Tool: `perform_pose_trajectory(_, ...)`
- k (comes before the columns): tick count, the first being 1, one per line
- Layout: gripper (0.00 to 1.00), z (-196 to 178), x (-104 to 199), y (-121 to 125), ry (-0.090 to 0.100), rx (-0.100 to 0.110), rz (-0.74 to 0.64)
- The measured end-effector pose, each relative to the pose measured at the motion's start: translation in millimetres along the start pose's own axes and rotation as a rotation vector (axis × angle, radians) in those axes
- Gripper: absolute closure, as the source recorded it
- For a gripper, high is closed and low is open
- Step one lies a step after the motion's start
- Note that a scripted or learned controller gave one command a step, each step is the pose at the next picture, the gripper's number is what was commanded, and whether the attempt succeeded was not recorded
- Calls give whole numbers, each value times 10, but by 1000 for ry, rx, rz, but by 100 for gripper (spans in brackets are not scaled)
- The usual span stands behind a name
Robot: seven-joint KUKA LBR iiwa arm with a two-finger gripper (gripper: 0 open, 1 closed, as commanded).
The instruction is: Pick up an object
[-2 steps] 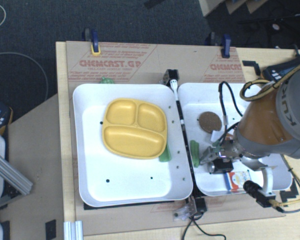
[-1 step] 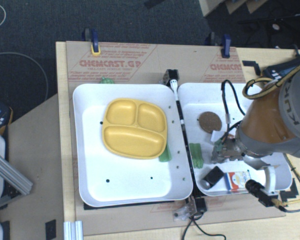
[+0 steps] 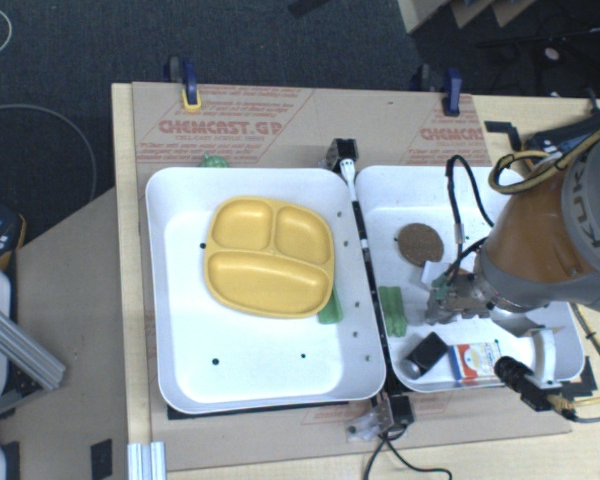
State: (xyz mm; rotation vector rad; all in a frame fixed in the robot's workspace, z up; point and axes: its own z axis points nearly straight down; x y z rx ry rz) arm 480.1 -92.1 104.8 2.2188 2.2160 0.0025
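End effector [image 3: 442, 303] state cannot be told; green block [image 3: 391, 310] is seen just left, long axis pointing away.

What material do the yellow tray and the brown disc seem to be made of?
Yellow tray: probably moulded plastic, smooth and slightly glossy, with soft highlights on its rounded compartment rims. Brown disc: matte and flat with no shine; perhaps cork, wood or leather, the view is too coarse to settle it.

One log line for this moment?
hand: low in right bin, beside green block | yellow plate: left bin
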Motion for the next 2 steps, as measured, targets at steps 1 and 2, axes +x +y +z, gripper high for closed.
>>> perform_pose_trajectory(1,100,-844,1052,6,5,-2,-11)
perform_pose_trajectory(2,100,-2580,1207,25,6,-15,-7)
